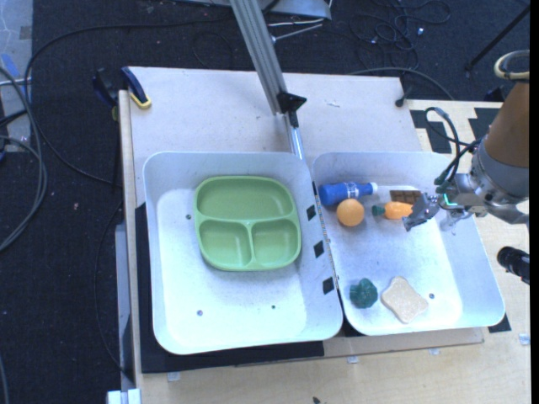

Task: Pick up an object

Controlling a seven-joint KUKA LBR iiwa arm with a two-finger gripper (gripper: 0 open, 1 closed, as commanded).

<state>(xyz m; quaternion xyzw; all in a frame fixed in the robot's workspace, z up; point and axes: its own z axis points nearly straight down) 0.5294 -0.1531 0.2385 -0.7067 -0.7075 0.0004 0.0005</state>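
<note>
Camera view: gripper (424, 211) in right bin (472, 263), beside carrot (392, 211), right of orange ball (350, 213); grip state unclear, cannot tell.

Dark floor (76, 74) all around the bench, black cables (59, 141) looping over it well left of the gripper side and more tangled up top. Pale bench top (210, 108) sits in the middle, with a lighter wood board (438, 377) along the near edge. A grey metal pole (257, 40) slants up and away from the bench, and a blue and yellow clamp (135, 89) grips the far left corner. Light is even, no hard shadows
</note>
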